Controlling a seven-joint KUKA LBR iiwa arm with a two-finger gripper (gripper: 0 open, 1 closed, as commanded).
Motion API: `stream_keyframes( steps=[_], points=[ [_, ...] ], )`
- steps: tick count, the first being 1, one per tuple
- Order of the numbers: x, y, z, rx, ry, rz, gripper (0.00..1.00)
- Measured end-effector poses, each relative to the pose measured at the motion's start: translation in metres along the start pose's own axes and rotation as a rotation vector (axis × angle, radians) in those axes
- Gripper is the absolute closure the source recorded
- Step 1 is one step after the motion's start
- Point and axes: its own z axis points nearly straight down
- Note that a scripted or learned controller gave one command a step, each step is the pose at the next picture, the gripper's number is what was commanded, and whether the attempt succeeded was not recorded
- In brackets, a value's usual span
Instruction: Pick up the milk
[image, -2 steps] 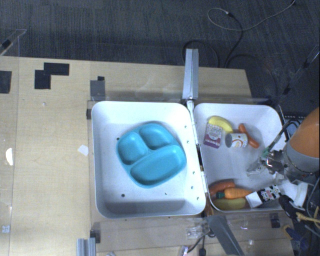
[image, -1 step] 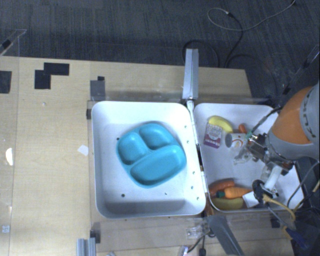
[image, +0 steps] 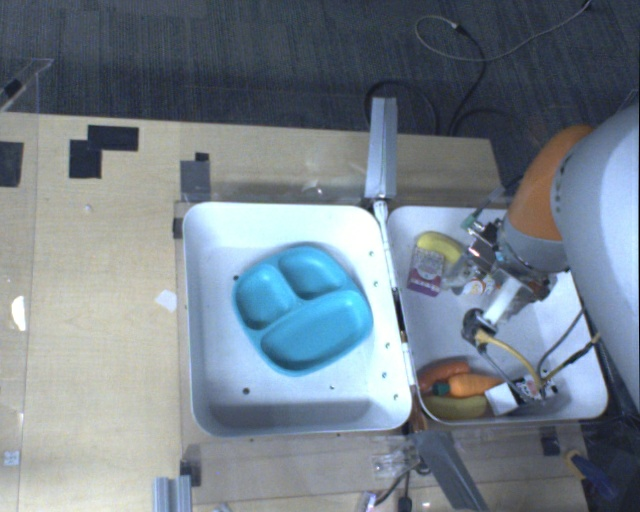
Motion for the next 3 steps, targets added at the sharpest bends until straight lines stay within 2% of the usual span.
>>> stream_keyframes(
  steps=[1,2,3],
  points=[
    [-0.011,0.008,0.046,-0.005,0.004,-0.135,0.0],
    [-0.001,-0.044,-0.104,-0.002,0.002,-0.098,0.0],
    [-0.078,-0.007,0.046,-0.008,0.004,0.058,0.0]
  ],
)
